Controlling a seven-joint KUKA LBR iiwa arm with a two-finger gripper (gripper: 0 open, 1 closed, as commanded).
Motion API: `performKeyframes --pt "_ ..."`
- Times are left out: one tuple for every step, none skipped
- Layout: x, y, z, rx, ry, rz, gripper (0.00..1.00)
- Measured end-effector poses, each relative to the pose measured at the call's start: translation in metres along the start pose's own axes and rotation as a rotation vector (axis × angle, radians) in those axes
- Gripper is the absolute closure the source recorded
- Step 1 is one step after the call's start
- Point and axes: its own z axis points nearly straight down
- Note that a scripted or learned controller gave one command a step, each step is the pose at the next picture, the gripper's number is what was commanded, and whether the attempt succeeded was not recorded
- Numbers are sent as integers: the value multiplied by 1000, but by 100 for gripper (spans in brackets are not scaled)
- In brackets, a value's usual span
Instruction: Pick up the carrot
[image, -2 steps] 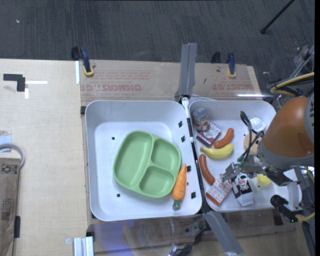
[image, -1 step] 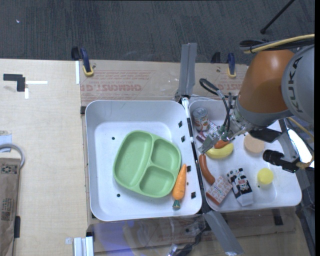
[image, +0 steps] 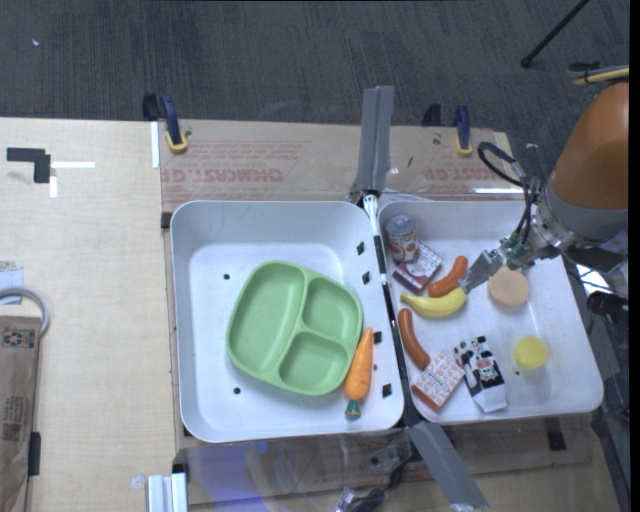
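Camera view: carrot (image: 359, 366) lying in left bin (image: 200, 240), lower right of centre, just beside green divided plate (image: 290, 325) and touching its right edge, leafy end toward bottom of frame. Right bin (image: 580, 330) crowded: two sausages (image: 413, 338), banana (image: 436, 303), can (image: 401, 238), round biscuit (image: 509, 290), lemon (image: 530, 352), small cartons (image: 483, 372). Gripper (image: 490, 265) hanging over right bin near biscuit, well apart from carrot; fingers too small to tell whether open or closed. Surface (image: 80, 300) pale wood at left.
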Motion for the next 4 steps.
performKeyframes --pt "153 -32 7 2 2 -79 0" --pt "152 -31 -1 3 2 -74 100" --pt "230 -1 8 4 1 32 100" --pt "175 -23 8 3 1 213 100"
